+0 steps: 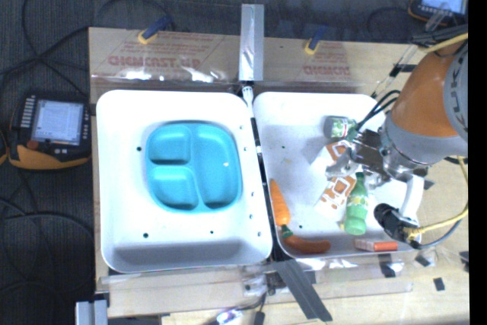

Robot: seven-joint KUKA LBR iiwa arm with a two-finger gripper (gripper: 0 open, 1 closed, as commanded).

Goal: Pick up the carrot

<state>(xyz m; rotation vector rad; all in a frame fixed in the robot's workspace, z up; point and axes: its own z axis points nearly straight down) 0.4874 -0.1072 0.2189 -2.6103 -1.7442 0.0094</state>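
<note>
The grey KUKA arm with its broad orange band (428, 99) is reaching in from the right side of the bench, its bulky wrist leaning over the right edge of the right-hand white bin. The two-finger gripper (358, 164) at its end is hanging over the right half of that bin, pointing towards the bin's middle. A black cylindrical part on the wrist is jutting out near the bin's front right corner, with cables trailing off behind it.
</note>
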